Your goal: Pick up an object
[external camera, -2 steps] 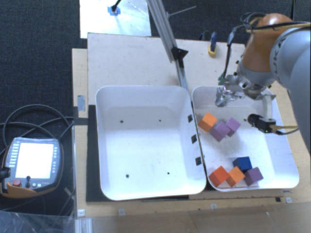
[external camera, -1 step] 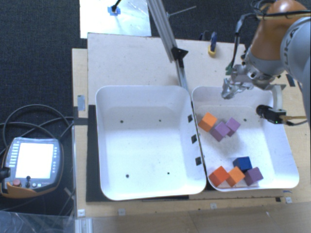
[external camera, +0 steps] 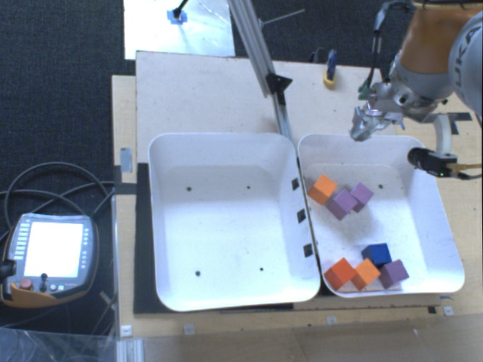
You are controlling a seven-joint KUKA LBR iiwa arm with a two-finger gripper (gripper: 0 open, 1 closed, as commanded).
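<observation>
While the grey two-finger gripper [external camera: 366, 127] hangs over the right white bin's [external camera: 444, 225] far rim, carrying nothing | fingers: cannot tell | small coloured blocks: orange cube [external camera: 324, 189] touching purple cubes [external camera: 351, 198] mid-bin, others near corner | risk: tight clusters block the fingers, rim may be struck

The arm [external camera: 445, 32] is a rounded grey casing with a broad orange band above the wrist (glossy, catching the light). A black cable [external camera: 377, 40] loops along its side. Below the band sits a silvery metal end effector [external camera: 364, 129], small, angular and partly blurred.
</observation>
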